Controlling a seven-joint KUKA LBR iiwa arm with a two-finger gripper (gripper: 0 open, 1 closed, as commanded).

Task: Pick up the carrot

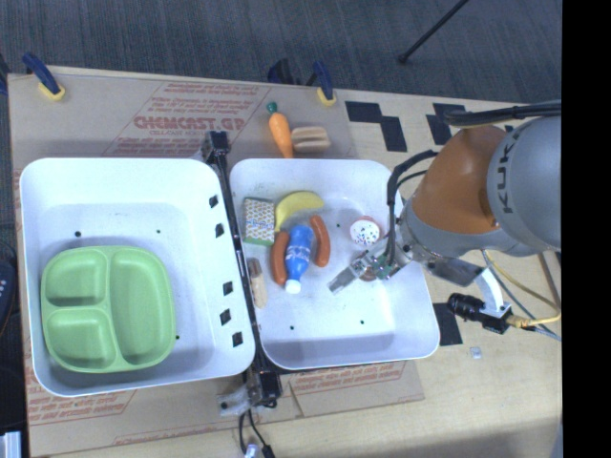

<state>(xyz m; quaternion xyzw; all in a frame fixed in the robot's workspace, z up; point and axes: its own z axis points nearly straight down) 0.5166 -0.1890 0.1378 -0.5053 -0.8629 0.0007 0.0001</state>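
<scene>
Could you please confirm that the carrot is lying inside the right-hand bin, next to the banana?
Not quite. The camera view shows the carrot lying outside the bins, on the cardboard behind the right-hand bin, beside a small sandwich-like toy. The banana is inside that bin.

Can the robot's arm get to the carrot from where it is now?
Probably yes, though not directly. The carrot lies outside the bins, on the cardboard beyond the right bin's far rim, beside a small sandwich. The gripper sits low inside that bin, so it must rise over the rim first.
</scene>
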